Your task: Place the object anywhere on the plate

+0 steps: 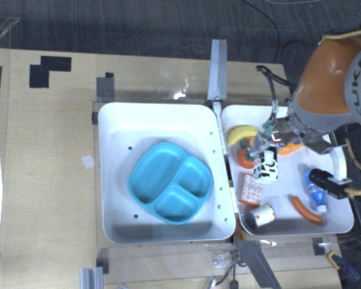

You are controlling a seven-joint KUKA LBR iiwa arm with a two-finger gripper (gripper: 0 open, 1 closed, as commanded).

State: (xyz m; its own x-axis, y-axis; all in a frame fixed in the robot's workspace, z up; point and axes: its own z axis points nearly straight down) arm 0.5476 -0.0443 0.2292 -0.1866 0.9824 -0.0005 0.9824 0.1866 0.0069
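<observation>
Setting: tan bench (42, 161) under a dark grey floor strip (138, 11) along the top of the frame; two white bins side by side at centre and right.

Left bin (117, 125): one blue divided plate (168, 179), three compartments, nothing on it.

Right bin (343, 221), contents:
- yellow banana (240, 134), upper left corner;
- orange item (246, 159), just below the banana;
- black-and-white patterned object (266, 165), directly under the tool, beside the orange item, well apart from the plate;
- red-and-white packet (250, 190), along the left wall;
- small can (262, 215) on its side, lower left;
- sausage (305, 209), lower centre;
- blue bottle (316, 196), just above the sausage's right end.

Arm (331, 83): grey with an orange band, entering from the upper right. Gripper (269, 138): low over the right bin's upper left part, immediately above the patterned object; whether it is released or grasping that object cannot be told.
</observation>
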